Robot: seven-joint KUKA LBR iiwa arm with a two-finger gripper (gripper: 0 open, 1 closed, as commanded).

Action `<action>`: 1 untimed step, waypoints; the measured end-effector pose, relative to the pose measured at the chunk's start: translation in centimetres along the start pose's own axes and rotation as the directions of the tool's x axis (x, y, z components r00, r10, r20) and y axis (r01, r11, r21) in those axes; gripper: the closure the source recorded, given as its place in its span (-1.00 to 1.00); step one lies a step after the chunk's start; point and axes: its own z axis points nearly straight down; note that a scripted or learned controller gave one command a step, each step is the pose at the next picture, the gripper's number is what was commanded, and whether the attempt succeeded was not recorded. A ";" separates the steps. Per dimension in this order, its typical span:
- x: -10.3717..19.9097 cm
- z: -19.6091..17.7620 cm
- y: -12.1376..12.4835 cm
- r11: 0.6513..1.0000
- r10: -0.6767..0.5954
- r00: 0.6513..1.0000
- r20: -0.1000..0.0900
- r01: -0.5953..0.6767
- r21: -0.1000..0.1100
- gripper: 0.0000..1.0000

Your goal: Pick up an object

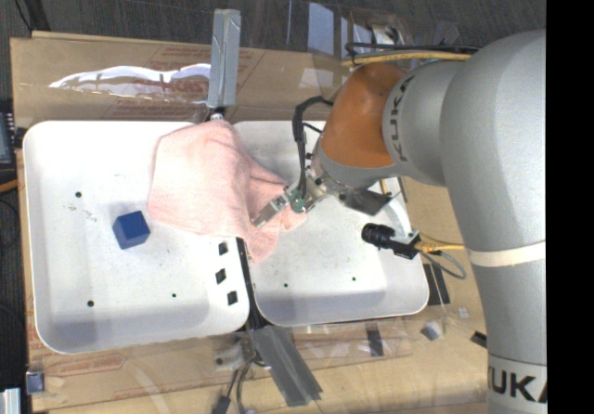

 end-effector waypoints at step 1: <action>-2.2 -0.1 3.8 0.999 -0.049 0.999 0.003 0.049 -0.003 -1.00</action>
